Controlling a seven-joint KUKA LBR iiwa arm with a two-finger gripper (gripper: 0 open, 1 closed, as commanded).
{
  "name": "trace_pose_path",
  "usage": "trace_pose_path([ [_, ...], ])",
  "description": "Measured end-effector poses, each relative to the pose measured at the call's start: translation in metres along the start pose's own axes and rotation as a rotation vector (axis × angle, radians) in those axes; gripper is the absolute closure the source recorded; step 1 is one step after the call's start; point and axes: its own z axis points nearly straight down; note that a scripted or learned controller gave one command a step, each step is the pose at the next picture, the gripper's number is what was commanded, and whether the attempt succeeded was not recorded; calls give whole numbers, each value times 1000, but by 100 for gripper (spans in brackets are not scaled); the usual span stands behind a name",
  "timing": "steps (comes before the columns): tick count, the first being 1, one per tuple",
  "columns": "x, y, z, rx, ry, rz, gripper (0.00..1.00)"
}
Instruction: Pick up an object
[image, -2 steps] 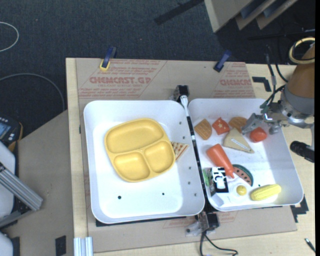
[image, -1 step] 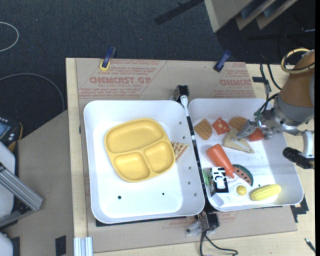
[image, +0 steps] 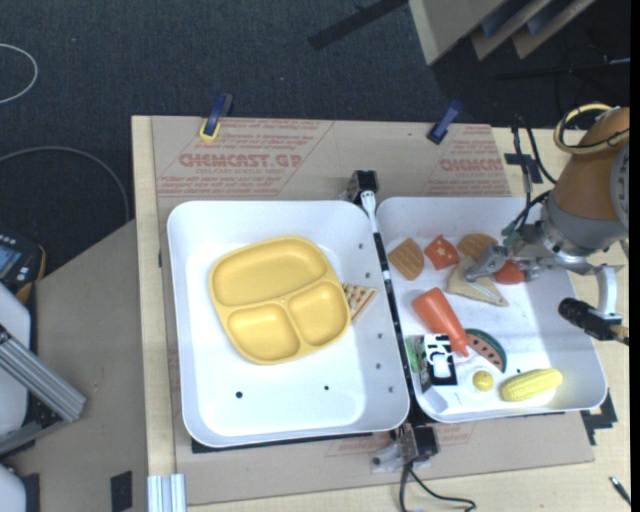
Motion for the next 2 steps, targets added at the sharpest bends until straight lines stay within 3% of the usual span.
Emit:
trace_pose_path([
  [1,1,2,-12,-7,0,-1,100],
  [2,4,-1,-74,-2,-2,-1,100],
])
